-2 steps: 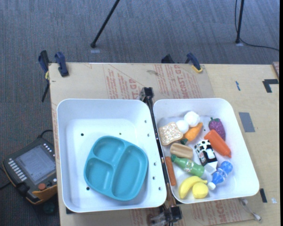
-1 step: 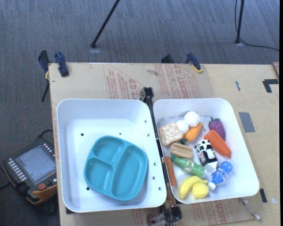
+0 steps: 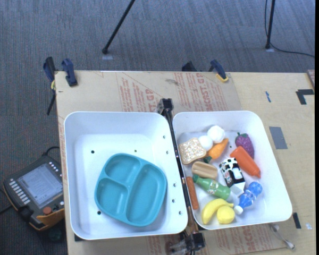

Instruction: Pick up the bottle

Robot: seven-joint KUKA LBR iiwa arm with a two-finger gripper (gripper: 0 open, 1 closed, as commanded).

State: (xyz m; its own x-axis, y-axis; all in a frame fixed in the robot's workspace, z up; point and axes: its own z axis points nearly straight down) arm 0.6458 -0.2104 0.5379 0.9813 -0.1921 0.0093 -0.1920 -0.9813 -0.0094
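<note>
A small green bottle (image 3: 212,186) lies on its side in the right bin (image 3: 266,137), its neck pointing left. It rests between a hot dog bun (image 3: 204,169) above it and a yellow banana (image 3: 217,208) below it. A black-and-white milk carton (image 3: 232,171) lies just to its upper right. A blue bottle-shaped toy (image 3: 248,195) with a white cap lies to its right, near the bin's lower right.
The right bin also holds a cracker (image 3: 192,150), white eggs (image 3: 211,136), two carrots (image 3: 246,161), a purple eggplant (image 3: 244,141) and a thin sausage (image 3: 192,192). A blue divided plate (image 3: 131,188) lies in the left bin (image 3: 74,137). A pendant (image 3: 37,187) sits on the floor at left.
</note>
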